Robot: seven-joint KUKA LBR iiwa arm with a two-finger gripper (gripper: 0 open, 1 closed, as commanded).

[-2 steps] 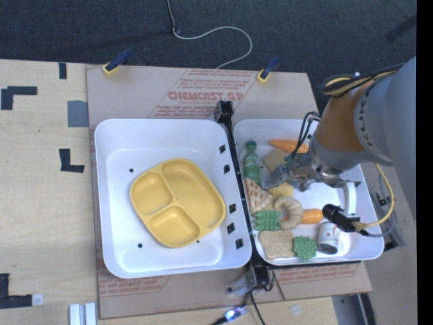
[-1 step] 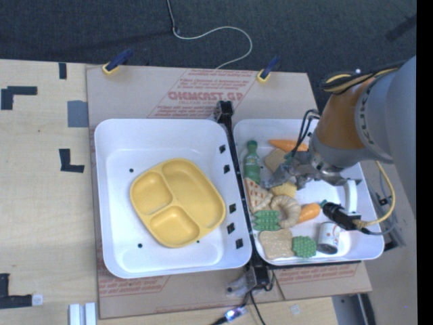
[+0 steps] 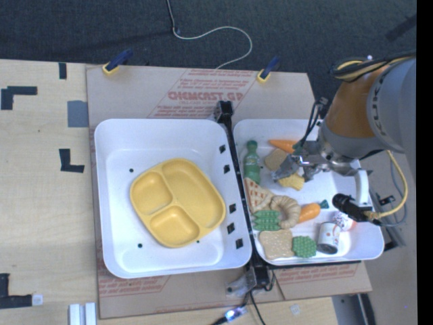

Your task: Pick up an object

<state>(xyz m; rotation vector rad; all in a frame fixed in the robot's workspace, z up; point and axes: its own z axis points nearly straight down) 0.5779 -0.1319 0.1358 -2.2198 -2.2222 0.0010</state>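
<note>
My gripper (image 3: 298,165) is low in the right bin (image 3: 369,249), near its back half. It hovers over or touches a small yellow food piece (image 3: 291,181); I cannot tell whether it holds it. A tan piece (image 3: 273,158) and an orange carrot (image 3: 282,144) lie just left of and behind the gripper. A green bottle (image 3: 251,156) lies along the bin's left wall.
The right bin also holds a waffle (image 3: 256,195), a ring-shaped pretzel (image 3: 287,208), a second carrot (image 3: 308,212), toast (image 3: 273,243), green pieces (image 3: 304,247) and a small can (image 3: 327,236). A yellow divided plate (image 3: 177,202) lies in the left bin (image 3: 108,147).
</note>
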